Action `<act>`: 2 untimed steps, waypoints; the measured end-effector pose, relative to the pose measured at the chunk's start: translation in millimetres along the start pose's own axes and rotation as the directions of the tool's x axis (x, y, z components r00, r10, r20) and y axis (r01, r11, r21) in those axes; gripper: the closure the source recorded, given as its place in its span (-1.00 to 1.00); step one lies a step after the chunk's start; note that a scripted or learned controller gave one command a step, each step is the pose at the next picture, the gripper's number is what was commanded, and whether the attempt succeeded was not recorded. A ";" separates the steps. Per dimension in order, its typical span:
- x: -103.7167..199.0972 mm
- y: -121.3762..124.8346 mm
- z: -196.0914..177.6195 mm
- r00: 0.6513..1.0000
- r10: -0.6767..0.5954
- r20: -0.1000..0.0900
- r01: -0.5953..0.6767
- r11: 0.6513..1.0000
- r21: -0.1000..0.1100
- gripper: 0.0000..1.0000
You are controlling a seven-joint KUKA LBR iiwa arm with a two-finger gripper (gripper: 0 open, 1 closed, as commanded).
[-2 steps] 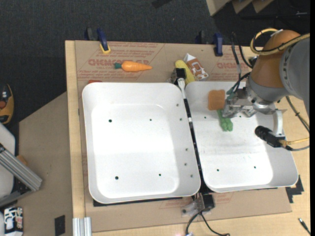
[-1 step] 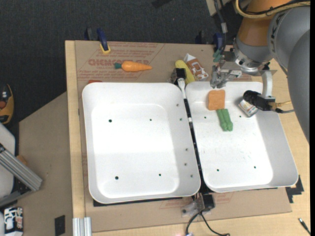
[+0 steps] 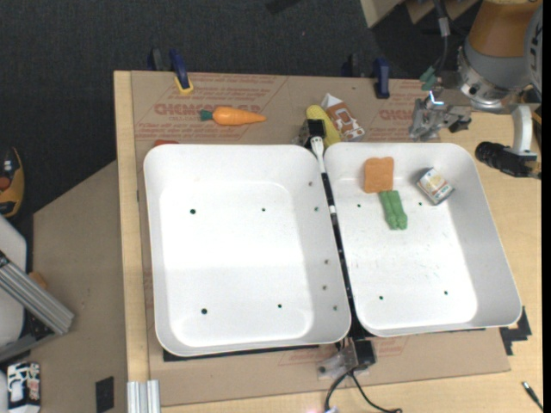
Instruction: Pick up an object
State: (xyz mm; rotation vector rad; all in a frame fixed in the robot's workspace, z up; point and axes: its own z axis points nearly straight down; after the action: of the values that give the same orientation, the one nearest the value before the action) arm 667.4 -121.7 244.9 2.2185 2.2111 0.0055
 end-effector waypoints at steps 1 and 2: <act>124.1 -25.8 -20.7 1.000 -0.016 -0.010 0.016 1.000 0.009 1.00; 43.7 -69.9 -46.1 1.000 0.004 -0.002 -0.004 1.000 0.010 1.00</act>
State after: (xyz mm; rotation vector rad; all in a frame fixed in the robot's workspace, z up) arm 597.2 -77.6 290.2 2.2295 2.2129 -0.0035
